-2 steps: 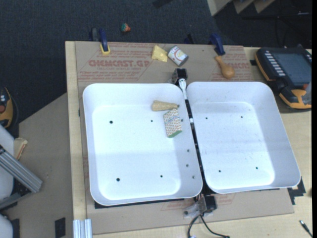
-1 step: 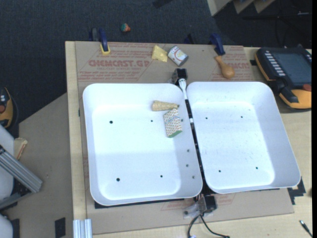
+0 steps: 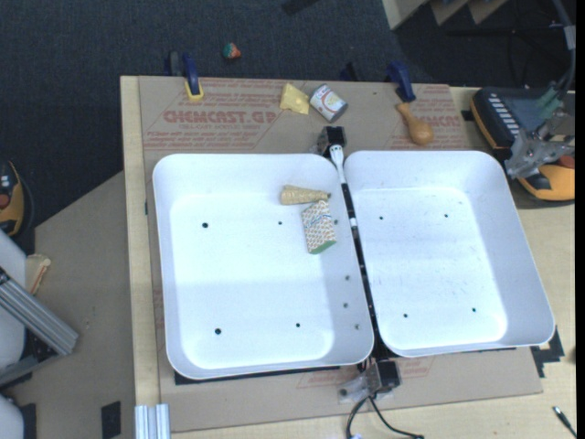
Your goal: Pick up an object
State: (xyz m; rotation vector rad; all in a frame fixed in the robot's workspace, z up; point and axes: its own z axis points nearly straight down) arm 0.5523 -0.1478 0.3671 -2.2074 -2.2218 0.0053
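In the left bin (image 3: 247, 337) lie two objects near its back right corner. One is a tan cone-shaped piece (image 3: 303, 195) lying on its side. Just below it, touching or nearly touching, is a small patterned green and white packet (image 3: 318, 226). The right bin (image 3: 457, 327) holds nothing I can see.
On the board behind the bins lie a yellow wedge (image 3: 293, 100), a small white box (image 3: 328, 102) and a brown pear-shaped wooden piece (image 3: 416, 126). Blue clamps (image 3: 190, 73) grip the board's back edge. A black and white brush-like tool (image 3: 335, 144) rests between the bins' back corners.
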